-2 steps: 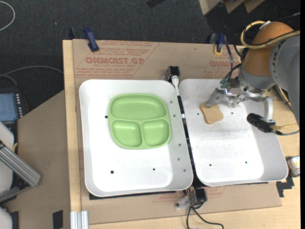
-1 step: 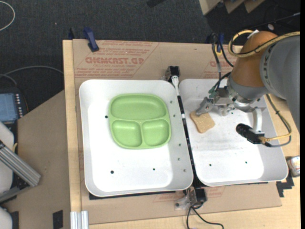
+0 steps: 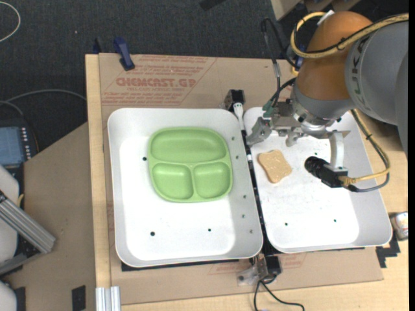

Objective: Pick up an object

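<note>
A tan slice of bread (image 3: pixel 275 166) lies flat in the right bin (image 3: pixel 324 229), close to its left wall. My gripper (image 3: pixel 277 131) hangs over the far left part of that bin, just beyond the bread and slightly above it. Nothing shows in its grasp. The grey arm with its orange band (image 3: pixel 334 50) covers the far right part of the bin.
A green divided plate (image 3: pixel 190 163) sits in the left bin (image 3: pixel 175 238), toward its far side. A black connector with a yellow cable (image 3: pixel 324 172) hangs off the arm, right of the bread. The bins rest on a cardboard sheet (image 3: pixel 155 76).
</note>
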{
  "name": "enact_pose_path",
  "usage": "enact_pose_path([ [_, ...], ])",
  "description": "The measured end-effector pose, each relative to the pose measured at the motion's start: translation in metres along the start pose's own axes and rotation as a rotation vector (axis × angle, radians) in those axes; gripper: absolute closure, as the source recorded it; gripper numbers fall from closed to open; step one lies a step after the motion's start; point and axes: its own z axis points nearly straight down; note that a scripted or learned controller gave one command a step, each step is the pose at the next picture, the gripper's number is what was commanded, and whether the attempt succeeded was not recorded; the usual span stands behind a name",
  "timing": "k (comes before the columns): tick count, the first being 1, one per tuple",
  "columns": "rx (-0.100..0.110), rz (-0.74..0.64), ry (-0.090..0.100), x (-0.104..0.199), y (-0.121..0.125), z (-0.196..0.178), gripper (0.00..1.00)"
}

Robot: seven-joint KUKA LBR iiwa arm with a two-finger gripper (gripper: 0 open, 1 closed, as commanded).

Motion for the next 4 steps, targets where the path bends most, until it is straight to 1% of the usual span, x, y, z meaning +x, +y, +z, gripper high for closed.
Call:
enact_pose_path([
  [1,0.012,0.003,0.000,0.056,-0.054,-0.031,0.00],
  [2,-0.009,0.008,-0.001,0.045,-0.106,-0.223,0.00],
  [3,0.005,0.008,-0.005,0.046,-0.105,-0.224,1.00],
  [4,0.006,0.003,-0.002,0.099,-0.111,-0.242,1.00],
])
